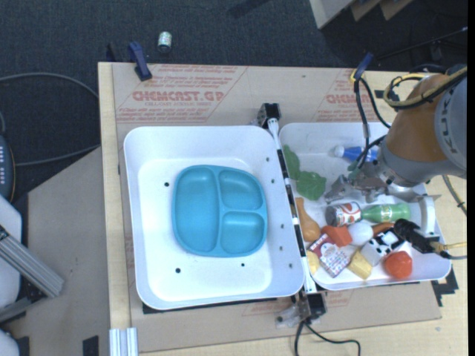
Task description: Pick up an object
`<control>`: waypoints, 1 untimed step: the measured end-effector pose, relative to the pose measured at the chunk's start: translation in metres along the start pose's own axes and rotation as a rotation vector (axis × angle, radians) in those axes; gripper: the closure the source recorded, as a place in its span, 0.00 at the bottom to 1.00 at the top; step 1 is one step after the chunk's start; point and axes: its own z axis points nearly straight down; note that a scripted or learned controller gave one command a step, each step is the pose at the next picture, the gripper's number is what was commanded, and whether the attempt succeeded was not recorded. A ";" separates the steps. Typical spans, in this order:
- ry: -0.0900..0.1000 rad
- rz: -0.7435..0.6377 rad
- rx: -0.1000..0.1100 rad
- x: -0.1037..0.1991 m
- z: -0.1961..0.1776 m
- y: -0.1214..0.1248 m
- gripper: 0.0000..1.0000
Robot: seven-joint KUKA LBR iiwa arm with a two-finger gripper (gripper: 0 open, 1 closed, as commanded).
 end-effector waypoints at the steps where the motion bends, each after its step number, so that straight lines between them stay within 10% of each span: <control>1: 0.000 0.000 0.002 0.024 0.010 -0.032 0.00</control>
